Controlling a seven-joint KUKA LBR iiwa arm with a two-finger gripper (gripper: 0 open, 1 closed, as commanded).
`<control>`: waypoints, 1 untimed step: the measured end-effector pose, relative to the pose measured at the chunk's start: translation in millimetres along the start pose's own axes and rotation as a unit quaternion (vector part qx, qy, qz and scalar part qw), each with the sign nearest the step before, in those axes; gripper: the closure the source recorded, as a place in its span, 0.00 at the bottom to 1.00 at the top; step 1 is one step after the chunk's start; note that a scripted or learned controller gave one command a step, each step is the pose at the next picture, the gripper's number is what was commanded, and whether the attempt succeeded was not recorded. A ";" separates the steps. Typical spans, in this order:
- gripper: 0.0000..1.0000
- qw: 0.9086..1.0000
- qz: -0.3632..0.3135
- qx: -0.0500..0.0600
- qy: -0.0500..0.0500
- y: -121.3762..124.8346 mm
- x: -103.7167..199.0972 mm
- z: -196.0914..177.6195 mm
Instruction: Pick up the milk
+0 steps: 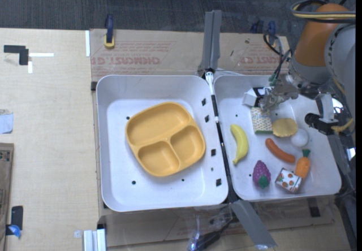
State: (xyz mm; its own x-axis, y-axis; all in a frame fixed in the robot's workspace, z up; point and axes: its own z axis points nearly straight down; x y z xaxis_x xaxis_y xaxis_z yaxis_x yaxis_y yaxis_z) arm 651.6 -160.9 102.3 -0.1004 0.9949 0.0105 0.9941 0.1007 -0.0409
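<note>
Milk: I see the small carton [289, 181], white with orange and red print, lying in the near right corner of the right bin [240, 190]. It rests tilted, its long axis running from far left to near right.
Neighbours: the carrot [304, 165] lies just far-right of the carton, touching or nearly so; the purple grapes [261, 173] sit just to its left.
Gripper: I read the gripper [271, 100] low over the far part of the right bin, well apart from the milk. I cannot tell whether it is open or closed.
Under the gripper: a green-patterned packet [262, 121] and a tan bread-like piece [284, 127].
Other items: banana [240, 143], sausage [280, 151], white egg [299, 139].
Left bin: I see a yellow divided plate [164, 138] in the left bin [110, 148].
</note>
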 end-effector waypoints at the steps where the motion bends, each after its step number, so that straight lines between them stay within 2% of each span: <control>1: 0.00 1.000 0.000 0.004 0.003 -1.4 2.2 1.3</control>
State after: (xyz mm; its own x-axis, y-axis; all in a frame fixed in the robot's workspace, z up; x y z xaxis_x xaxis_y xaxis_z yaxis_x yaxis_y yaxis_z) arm 649.9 -158.8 101.1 -0.1006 0.9948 0.0165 0.9936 0.1013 -0.0492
